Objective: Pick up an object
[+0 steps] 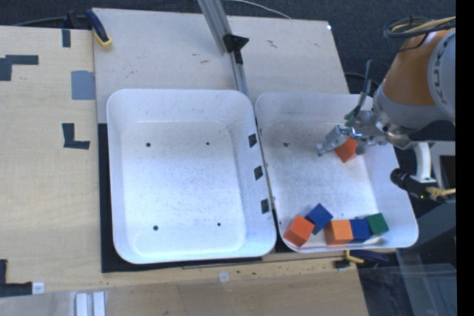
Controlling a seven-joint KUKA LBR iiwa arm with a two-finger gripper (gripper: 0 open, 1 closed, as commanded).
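Observation:
My gripper hangs over the upper right part of the right bin, reaching in from the right. A small orange block sits between its fingers, one grey finger showing on the block's left. The gripper is shut on this block. Along the front of the same bin lie an orange cube, a blue cube, a second orange cube, another blue cube and a green cube.
The left bin stands beside the right one, with black clips on the shared wall. A slanted aluminium post rises behind the bins. A yellow-and-blue clamp lies at the bench's back left.

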